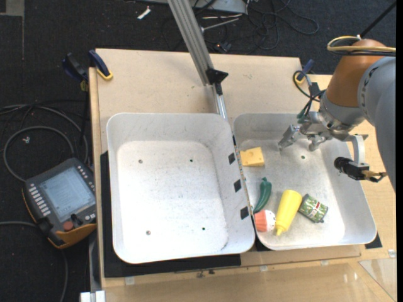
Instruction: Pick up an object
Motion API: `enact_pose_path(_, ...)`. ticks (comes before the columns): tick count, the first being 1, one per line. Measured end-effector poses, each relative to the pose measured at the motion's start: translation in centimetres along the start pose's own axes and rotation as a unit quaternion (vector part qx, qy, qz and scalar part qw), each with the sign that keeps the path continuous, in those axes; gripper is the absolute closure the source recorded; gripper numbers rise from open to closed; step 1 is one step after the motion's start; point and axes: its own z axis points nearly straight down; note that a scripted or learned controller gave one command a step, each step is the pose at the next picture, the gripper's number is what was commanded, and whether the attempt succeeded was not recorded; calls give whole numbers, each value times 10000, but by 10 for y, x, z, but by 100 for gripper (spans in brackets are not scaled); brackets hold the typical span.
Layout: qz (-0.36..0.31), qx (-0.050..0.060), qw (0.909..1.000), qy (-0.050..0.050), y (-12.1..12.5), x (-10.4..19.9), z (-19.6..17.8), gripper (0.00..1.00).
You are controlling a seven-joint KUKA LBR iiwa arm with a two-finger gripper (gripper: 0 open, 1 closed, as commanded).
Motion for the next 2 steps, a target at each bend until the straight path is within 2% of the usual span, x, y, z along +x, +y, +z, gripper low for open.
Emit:
enact_pose_path(1, -9, -16, 10000, -6, 1, 0, -11, 100)
enact_pose_path(2, 6, -44, 10000, -8, 8, -8, -68, 100)
